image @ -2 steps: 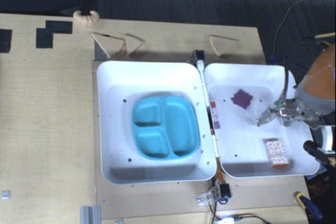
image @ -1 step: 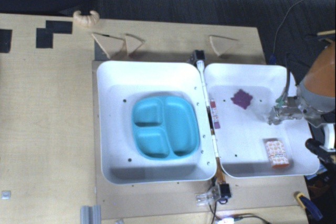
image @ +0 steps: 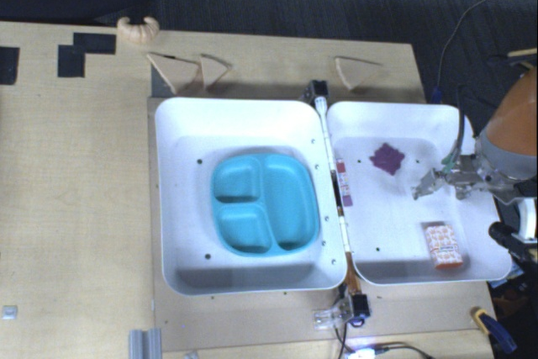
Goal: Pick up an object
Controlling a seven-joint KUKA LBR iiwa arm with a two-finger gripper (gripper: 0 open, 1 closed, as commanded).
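Note:
A small purple object [image: 387, 157] lies in the upper middle of the right bin [image: 370, 261]. An orange and white packet [image: 442, 245] rests near that bin's lower right corner. My gripper [image: 437, 181] hangs over the right side of the right bin, to the right of and slightly below the purple object and above the packet. Nothing is visibly held in it. The grey arm with its orange band [image: 514, 130] comes in from the right edge.
The left bin [image: 181, 181] holds a blue three-compartment tray [image: 265, 203]. A ridge with a small purple and white label [image: 343, 185] separates the two bins. Wooden bench surface [image: 76, 206] surrounds them, and cables run along the front edge.

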